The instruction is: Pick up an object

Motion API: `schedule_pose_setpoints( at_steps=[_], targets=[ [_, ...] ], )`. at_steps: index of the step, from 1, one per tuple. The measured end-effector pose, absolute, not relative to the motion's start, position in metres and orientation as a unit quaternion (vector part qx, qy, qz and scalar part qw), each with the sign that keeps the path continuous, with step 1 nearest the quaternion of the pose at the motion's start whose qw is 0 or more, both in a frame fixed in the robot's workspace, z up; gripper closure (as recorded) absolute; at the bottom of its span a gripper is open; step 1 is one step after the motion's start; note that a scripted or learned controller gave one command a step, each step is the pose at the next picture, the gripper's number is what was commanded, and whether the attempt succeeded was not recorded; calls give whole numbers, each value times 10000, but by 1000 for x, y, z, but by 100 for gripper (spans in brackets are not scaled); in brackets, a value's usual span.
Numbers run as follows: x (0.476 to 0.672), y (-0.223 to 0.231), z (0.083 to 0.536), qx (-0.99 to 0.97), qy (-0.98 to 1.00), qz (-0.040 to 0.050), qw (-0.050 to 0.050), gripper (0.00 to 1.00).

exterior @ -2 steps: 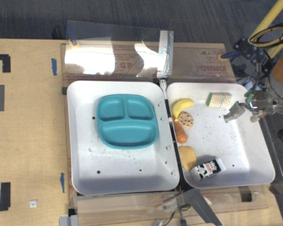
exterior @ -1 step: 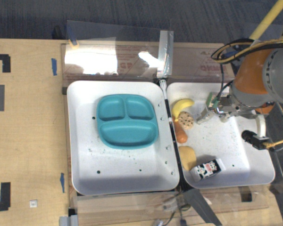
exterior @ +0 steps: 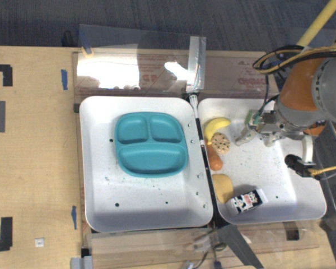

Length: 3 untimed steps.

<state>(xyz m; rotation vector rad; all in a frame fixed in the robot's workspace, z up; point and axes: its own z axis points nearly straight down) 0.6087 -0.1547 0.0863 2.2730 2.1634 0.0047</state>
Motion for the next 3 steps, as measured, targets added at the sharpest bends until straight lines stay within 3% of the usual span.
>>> schedule_pose_setpoints(
  at_steps=[1, 2, 3],
  targets=[
    [559, -105, 114, 6323, 7747, 5, -6, 0],
    [510, -99, 88, 6280, 7782, 22, 31, 0],
    [563, -114, 88, 6121, 7908, 22, 36, 0]
  ],
)
